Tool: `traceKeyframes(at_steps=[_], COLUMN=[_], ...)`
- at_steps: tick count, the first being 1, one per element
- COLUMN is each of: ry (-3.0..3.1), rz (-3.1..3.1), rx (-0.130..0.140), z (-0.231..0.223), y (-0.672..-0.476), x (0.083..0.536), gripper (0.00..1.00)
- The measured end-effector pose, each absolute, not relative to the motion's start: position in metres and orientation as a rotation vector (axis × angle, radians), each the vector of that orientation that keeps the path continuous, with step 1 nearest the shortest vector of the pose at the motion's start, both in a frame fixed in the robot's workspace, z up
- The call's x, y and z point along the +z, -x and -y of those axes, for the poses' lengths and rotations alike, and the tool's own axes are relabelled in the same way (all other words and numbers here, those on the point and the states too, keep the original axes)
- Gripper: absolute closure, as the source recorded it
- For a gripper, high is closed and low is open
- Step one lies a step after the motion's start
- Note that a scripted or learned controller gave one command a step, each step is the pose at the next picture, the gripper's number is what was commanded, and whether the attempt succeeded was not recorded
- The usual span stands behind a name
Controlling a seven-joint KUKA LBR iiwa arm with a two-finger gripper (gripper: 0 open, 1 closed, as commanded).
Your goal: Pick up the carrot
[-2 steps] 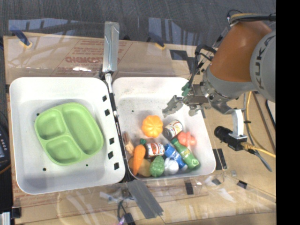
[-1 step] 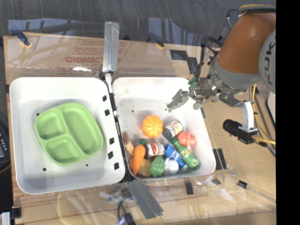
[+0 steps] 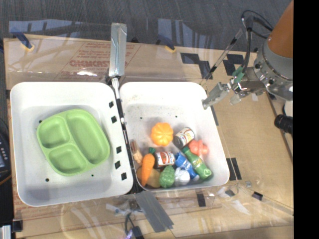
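Observation:
The carrot [image 3: 146, 167] is orange and lies near the front left corner of the right bin [image 3: 149, 96], close to the wall between the bins. It rests among other toy foods, beside a small can [image 3: 164, 158]. My gripper [image 3: 223, 96] hangs over the right bin's right rim, well up and to the right of the carrot. It is open, with nothing between its fingers.
A small orange pumpkin [image 3: 162, 133], a second can [image 3: 184, 136], a green bottle [image 3: 197, 164], a pink item [image 3: 199, 147] and a green vegetable [image 3: 168, 177] crowd the right bin's front. The left bin [image 3: 25, 98] holds a green divided plate [image 3: 74, 141].

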State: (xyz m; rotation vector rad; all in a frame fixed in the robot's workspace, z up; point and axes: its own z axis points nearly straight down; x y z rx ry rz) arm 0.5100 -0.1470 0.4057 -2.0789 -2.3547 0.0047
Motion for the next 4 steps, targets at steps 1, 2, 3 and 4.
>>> traceKeyframes(at_steps=[1,2,3,4], ry=[1.87,1.672,1.811,1.842], rz=[2.518,2.649,2.553,2.536], rx=[0.007,0.007,0.009,0.005], z=[0.117,0.105,0.13,0.111], y=[-0.518,-0.522,-0.557,-0.564], x=[0.372,0.237,0.11,0.089], gripper=[0.0,0.0,0.0,0.0])
